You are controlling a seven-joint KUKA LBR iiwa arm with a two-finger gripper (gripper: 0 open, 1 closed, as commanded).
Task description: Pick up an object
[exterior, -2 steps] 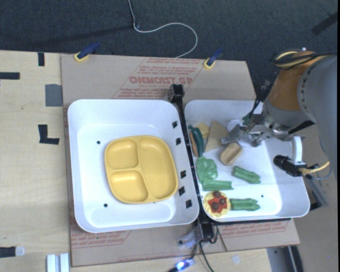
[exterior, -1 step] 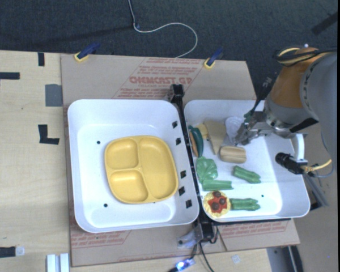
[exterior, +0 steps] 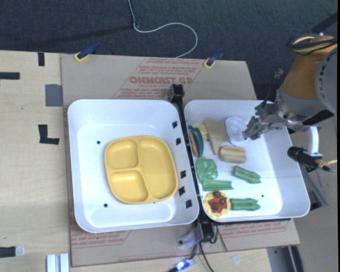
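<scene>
Fingers (exterior: 250, 134), spread unclear, hover above the right bin (exterior: 283, 208) beside a clear cup (exterior: 236, 128); approach step, descent needed.

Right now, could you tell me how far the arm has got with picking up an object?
Nothing looks picked yet: the toy foods, such as the tan block and green pickle, lie in the right bin. In hand: the gripper hangs over that bin's upper part, near a clear piece. Grasping and lifting are left.
</scene>
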